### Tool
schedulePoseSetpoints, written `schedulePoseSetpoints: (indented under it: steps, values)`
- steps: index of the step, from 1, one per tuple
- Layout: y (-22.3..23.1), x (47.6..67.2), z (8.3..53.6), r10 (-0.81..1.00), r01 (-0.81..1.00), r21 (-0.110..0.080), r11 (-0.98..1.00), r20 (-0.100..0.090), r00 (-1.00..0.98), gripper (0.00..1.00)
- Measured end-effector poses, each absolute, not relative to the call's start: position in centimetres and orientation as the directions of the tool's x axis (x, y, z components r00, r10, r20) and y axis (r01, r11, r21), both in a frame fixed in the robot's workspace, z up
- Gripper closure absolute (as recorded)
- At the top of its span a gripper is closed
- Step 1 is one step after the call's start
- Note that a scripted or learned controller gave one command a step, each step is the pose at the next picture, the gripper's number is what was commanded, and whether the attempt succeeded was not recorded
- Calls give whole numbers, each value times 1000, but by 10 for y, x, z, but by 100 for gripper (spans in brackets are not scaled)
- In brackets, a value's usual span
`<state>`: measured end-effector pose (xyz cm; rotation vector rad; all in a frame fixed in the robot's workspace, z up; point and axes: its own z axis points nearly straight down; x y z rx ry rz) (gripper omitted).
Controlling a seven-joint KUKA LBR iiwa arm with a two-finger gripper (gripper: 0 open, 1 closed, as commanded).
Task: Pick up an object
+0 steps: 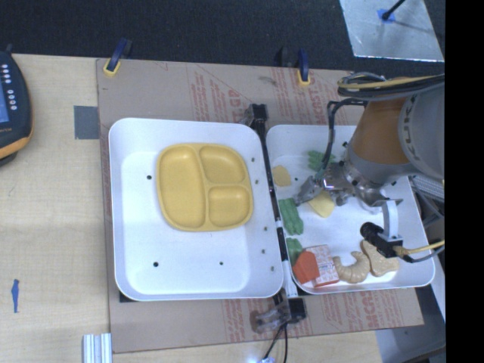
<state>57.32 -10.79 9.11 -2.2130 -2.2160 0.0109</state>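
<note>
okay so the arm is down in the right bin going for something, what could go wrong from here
The gripper sits low among crowded items: a pale yellow piece right beside it and green pieces close by. It may nudge a neighbour or close on two things at once. The arm also covers much of the right bin, so a miss would be hard to spot. The red and white box lies flat, likely hard to pinch.

Grey arm [423,127] with orange band in from the right, wrist bent down, gripper [321,191] low
</note>
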Motion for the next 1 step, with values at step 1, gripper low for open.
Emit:
schedulePoseSetpoints:
  steps: [1]
  values:
    - [-107,624,112,1000,1000,3,6,-1,-6,0]
